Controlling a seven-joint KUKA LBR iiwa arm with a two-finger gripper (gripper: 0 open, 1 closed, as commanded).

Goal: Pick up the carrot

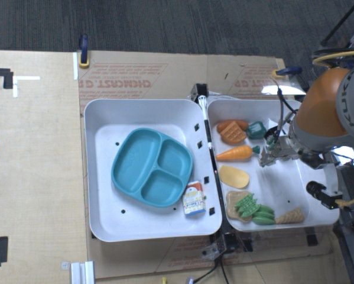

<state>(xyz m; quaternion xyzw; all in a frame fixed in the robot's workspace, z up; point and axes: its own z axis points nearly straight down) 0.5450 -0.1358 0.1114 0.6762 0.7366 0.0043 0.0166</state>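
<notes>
From above, two white bins sat side by side on the bench, w/ cardboard under them. The left bin (100, 176) held a blue divided plate (152, 167), tilted a bit, and a small carton (194, 199) lay just beside the plate's lower right edge. The right bin (283, 185) held the food bits: the carrot (235, 154) lay on its side near that bin's left wall, orange body w/ a green tip pointing right. Above it was a ridged orange-brown piece (232, 131), and next to that a dark teal item (257, 129). Below the carrot lay a pale yellow oval piece (234, 177), then a slice of bread (234, 202) w/ green veg (252, 209) resting on it, and a tan cone-like piece (289, 217) to the right. The arm came in from the right, orange band showing, and the gripper (270, 156) hung just right of the carrot's green tip, nothing between its fingers; couldn't tell if it was spread or closed, too small and cluttered w/ cables.
</notes>
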